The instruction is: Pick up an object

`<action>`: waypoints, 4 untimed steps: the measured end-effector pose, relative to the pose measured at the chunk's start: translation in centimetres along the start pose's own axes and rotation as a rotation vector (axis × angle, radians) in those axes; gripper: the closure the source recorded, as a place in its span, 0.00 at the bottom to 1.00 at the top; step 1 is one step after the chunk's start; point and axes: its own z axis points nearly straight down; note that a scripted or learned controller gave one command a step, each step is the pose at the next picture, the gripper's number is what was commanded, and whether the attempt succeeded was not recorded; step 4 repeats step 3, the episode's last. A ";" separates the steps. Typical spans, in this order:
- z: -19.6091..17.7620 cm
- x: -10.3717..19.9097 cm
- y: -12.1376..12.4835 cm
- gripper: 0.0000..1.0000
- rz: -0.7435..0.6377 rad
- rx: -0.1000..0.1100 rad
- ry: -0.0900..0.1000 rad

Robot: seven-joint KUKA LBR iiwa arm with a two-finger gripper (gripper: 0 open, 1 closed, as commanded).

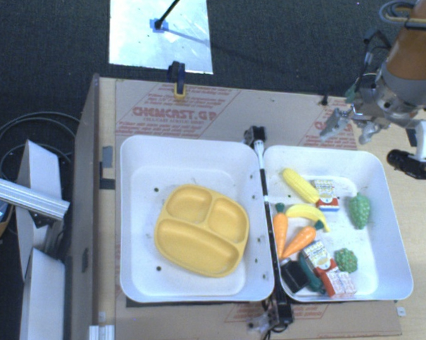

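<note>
Gripper [350,127]: you see it above the right bin's [390,182] far rim; fingers spread, gripping nothing.
Left bin [139,169]: yellow tray [202,230].

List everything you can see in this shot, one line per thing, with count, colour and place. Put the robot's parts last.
Bins: 2, white, side by side on the bench.
Divided plate: 1, yellow, three compartments, in the left bin.
Corn cob: 1, yellow, far part of the right bin.
Banana: 1, yellow, middle of the right bin.
Carrots: 2, orange, by the right bin's left wall.
Green items: 2, green, right side of the right bin.
Small cartons: about 3, red and white, one far, others near.
Black item: 1, black, near left corner of the right bin.
Clamp: 1, black and yellow, far edge of the board.
Arm: 1, grey with orange band, upper right.
Gripper: 1, grey, above the right bin's far rim.
</note>
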 end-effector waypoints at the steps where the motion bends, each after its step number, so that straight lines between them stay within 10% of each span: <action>1: 8.9 2.2 -2.2 0.00 -0.001 0.009 0.002; 2: 19.5 3.3 -1.2 0.00 -0.003 0.005 0.001; 3: 17.8 3.2 -1.0 1.00 -0.002 -0.003 0.000; 4: 17.8 3.2 -1.0 1.00 -0.002 -0.003 0.000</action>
